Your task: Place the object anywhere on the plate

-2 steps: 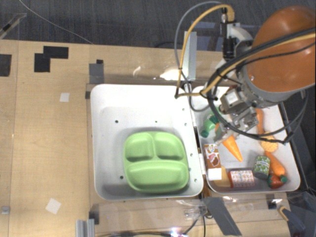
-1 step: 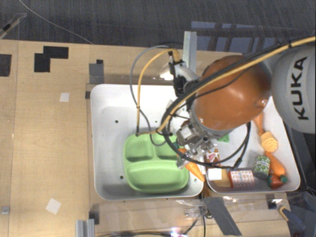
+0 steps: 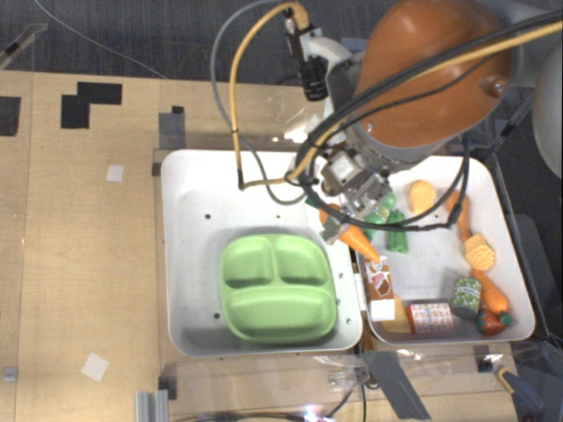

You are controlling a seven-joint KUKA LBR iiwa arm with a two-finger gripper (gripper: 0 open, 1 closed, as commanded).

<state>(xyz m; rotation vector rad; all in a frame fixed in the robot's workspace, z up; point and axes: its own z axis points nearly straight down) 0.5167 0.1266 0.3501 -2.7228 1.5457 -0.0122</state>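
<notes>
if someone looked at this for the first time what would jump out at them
The big orange band of the arm fills the upper right, over the right bin. Below it, the gripper holds an orange carrot at the divide between the bins. A bright green plate lies in the left bin.

One fixed camera looks down slantwise over both bins (image 3: 176, 262).

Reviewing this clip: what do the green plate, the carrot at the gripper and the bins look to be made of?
Green plate: probably moulded plastic, matte, uniform colour, rounded compartment ridges. Carrot at the gripper: looks like toy plastic, smooth, flat orange, though the material is uncertain at this size. Bins: likely thin plastic or painted metal, white with a soft sheen and rounded corners; I cannot tell which.
</notes>
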